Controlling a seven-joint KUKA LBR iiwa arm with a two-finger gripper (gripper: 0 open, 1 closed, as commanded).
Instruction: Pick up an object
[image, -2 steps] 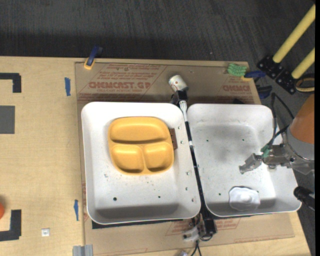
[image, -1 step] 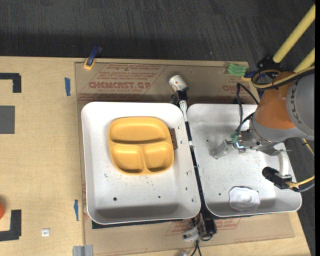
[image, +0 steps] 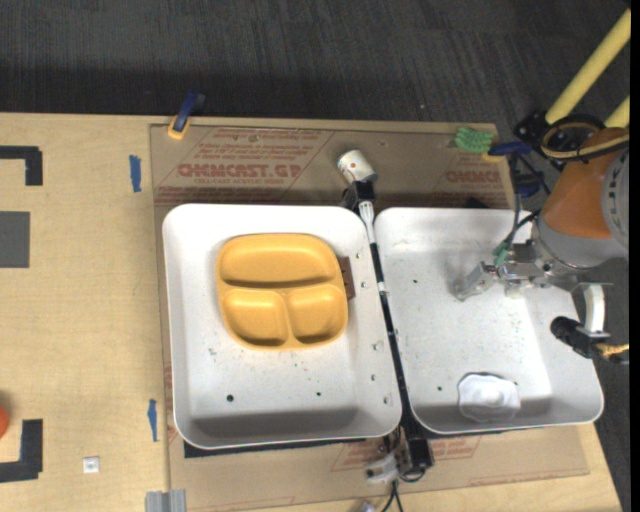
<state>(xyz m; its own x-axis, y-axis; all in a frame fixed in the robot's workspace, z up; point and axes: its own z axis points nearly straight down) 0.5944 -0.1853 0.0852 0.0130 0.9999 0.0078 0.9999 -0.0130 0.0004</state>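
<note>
Over the right bin | gripper is hovering, finger state unclear | approach step | next: descending toward white object

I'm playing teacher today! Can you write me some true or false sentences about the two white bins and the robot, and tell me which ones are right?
1. The yellow tray lies in the left bin. True.
2. The yellow tray has three sections. True.
3. The white object sits in the left bin. False: it lies in the right bin, near its front edge.
4. The tool is over the yellow tray. False: it is over the right bin, apart from the tray.
5. The tool is touching the white object. False: the object lies well away from it.
</note>
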